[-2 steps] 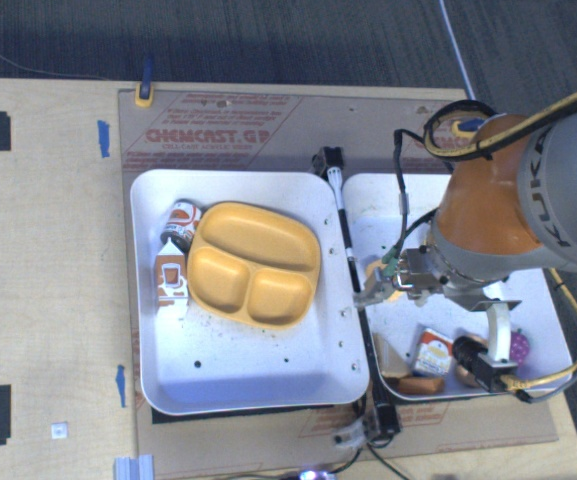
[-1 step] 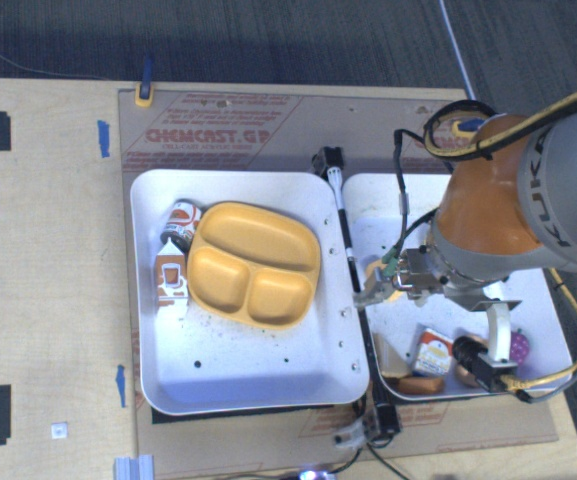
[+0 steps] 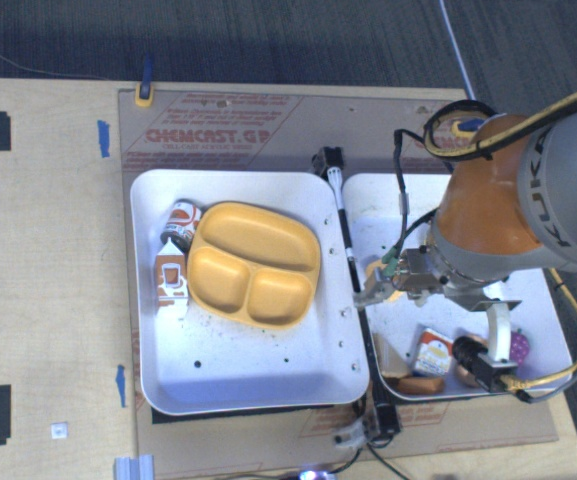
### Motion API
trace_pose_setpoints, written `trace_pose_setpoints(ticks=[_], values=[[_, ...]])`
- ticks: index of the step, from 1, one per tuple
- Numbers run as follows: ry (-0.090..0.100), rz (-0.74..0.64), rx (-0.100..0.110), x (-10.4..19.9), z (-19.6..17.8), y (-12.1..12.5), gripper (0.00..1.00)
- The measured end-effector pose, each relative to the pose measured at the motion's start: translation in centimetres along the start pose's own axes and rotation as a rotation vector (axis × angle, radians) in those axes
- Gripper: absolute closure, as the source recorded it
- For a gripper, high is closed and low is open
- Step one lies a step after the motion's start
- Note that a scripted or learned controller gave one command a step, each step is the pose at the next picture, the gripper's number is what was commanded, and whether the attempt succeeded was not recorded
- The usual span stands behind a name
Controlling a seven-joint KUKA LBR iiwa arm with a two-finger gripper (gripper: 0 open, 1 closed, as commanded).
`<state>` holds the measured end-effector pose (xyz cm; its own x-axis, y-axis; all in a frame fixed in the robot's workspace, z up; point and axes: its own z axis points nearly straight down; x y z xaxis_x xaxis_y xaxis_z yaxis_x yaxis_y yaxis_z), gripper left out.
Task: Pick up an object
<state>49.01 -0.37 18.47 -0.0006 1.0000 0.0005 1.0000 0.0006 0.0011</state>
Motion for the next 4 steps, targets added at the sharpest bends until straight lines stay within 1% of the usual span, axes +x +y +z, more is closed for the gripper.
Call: trace_pose_setpoints(ticks=[1,2,3,4], values=[[-0.001,0.003,0.003,-9.8,5.2,-1.2,0.0],[-0.001,0.002,0.001,-9.2,9.0,-1.1,0.0],[-0.002,0.002,-0.003,-9.2,8.0,-1.0,1.0],[0.001,-0.001,0.0,0.0,0.0,-1.0,1.0]])
